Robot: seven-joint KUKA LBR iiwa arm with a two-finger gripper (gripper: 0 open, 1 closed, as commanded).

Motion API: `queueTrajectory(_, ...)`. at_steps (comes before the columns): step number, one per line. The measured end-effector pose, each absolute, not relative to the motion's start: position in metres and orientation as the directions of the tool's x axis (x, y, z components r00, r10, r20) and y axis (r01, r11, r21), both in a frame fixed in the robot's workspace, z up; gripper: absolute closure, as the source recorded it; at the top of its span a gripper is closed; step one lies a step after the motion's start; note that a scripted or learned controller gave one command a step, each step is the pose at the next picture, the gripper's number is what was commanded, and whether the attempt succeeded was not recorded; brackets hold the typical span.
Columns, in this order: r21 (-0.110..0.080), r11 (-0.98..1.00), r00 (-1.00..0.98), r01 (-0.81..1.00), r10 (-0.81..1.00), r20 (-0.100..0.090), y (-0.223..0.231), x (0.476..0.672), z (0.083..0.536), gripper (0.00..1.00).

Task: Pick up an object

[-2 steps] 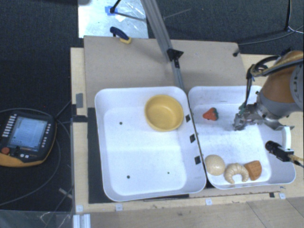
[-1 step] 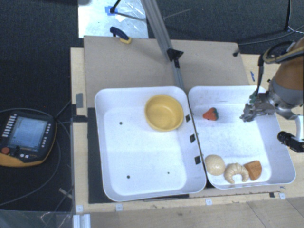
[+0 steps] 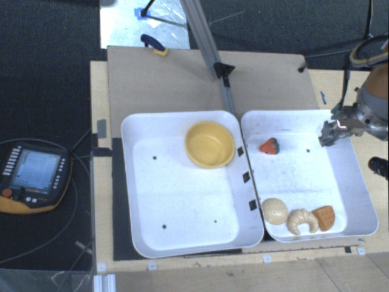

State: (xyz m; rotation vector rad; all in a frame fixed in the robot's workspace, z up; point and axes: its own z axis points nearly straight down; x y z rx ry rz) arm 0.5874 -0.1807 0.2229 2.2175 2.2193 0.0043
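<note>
The right bin holds a small red strawberry near its back left. Along its front edge lie a pale round bun, a cream croissant and an orange-brown bread piece. My gripper hangs over the right bin's back right part, well to the right of the strawberry and apart from every object. Nothing shows between its dark fingers.
A yellow bowl sits at the back right of the left bin. A grey pole slants across the back of the bench. A teach pendant lies on the floor at the left.
</note>
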Motion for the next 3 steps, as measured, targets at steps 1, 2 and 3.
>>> queueTrajectory(1, 0.003, 0.001, -0.001, 1.0, 1.0, -0.001, -0.181, 0.588, 0.257, 1.0)
queueTrajectory(2, 0.0, 0.004, -0.004, 1.0, 1.0, 0.001, -0.128, 0.578, 0.244, 1.0)
queueTrajectory(3, 0.001, 0.005, -0.005, 1.0, 1.0, 0.001, -0.077, 0.574, 0.248, 1.0)
